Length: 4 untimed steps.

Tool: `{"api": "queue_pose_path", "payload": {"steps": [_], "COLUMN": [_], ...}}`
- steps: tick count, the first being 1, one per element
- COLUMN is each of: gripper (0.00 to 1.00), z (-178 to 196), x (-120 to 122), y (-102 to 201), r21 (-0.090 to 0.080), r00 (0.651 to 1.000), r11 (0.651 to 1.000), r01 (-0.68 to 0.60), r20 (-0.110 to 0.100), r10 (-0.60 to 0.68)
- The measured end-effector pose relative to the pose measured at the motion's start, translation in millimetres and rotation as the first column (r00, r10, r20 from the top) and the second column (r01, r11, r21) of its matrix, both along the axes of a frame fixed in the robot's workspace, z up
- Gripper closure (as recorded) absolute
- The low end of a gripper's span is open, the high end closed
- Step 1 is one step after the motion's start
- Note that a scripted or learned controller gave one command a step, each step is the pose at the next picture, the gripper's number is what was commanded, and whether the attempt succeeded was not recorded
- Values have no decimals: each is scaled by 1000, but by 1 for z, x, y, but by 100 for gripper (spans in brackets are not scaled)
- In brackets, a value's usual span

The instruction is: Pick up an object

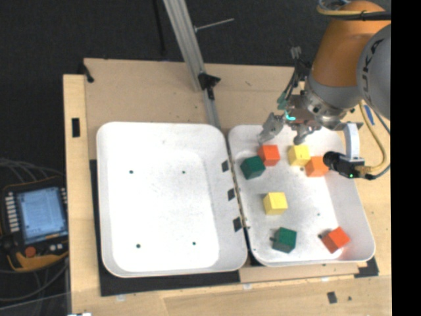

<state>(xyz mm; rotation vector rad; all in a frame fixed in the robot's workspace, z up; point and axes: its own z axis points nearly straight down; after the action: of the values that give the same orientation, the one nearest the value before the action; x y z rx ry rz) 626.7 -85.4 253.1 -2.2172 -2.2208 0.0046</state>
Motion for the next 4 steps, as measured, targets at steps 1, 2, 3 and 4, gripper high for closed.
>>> {"api": "queue_pose_path", "payload": {"steps": [1, 2, 3, 4], "gripper": [0, 0, 0, 0], "z": [3, -60, -120, -157], "x": [1, 2, 3, 3], "y": [0, 2, -6, -7], "r21": [0, -2, -2, -1], "r00": [1000, 1000, 1000, 1000], "r11": [1000, 1000, 1000, 1000], "r01": [1, 3, 3, 6], "r20": [6, 0, 0, 5], "r10": [-1, -3, -3, -6]}}
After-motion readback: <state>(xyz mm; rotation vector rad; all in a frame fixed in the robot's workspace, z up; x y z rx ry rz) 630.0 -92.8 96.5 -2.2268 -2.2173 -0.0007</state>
